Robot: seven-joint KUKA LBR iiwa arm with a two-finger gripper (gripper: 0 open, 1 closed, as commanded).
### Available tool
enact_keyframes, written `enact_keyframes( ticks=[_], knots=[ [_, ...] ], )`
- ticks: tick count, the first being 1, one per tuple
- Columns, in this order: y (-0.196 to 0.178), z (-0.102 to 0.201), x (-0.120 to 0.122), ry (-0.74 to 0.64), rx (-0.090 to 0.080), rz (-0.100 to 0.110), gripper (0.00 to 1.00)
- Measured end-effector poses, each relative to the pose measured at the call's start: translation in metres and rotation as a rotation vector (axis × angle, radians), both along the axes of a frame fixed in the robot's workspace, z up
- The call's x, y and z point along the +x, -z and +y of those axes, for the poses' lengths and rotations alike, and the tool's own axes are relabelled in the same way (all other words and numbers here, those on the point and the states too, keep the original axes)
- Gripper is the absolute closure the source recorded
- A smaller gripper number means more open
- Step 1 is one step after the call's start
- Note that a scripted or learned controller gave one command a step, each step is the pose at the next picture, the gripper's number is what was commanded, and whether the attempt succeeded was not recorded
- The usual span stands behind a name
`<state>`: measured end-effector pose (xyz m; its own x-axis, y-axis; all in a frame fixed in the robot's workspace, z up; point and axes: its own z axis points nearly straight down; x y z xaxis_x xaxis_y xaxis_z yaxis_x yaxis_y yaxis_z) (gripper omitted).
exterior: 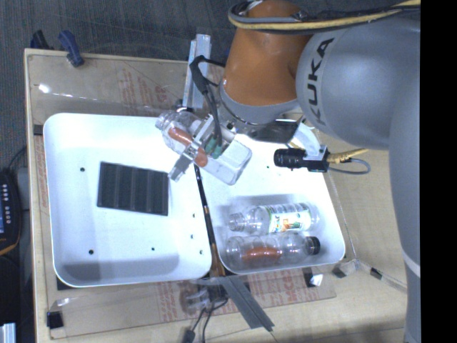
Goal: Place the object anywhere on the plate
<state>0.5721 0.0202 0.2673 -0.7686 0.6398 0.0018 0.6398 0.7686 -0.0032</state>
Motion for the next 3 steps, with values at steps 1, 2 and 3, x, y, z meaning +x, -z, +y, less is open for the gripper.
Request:
enact_keyframes(
  ticks=[1, 2, 3],
  knots=[
    [0.038, 0.036, 0.015, -0.29, 0.001, 0.002, 0.0],
    [0.105, 0.085, 0.015, -0.593, 0.002, 0.003, 0.0],
    [0.076, 0.07, -0.012, -0.446, 0.002, 0.003, 0.0]
  ],
)
